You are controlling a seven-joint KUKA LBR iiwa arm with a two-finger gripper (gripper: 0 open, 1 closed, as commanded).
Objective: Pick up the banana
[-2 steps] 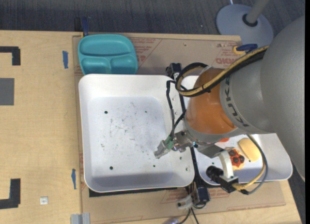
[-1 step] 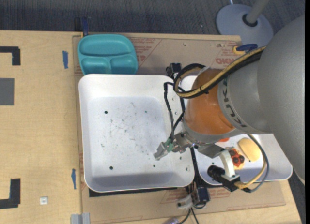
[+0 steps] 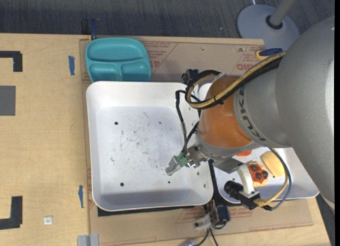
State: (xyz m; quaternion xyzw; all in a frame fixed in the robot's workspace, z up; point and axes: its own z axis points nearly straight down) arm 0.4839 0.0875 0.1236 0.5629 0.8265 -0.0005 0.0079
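Note:
A pale yellow rounded piece that looks like the banana (image 3: 272, 163) lies in the right bin (image 3: 304, 188), and the arm hides most of it. My gripper (image 3: 176, 164) is low over the lower right part of the left bin (image 3: 101, 138), pointing down-left, well left of the banana. I see nothing in it. The grey arm with its orange band (image 3: 223, 117) covers most of the right bin.
A white and orange object (image 3: 254, 174) sits next to the banana in the right bin. A teal divided tray (image 3: 118, 59) stands behind the left bin. Black and yellow cables (image 3: 199, 88) loop off the wrist. A lamp base (image 3: 265, 22) stands at the back right.

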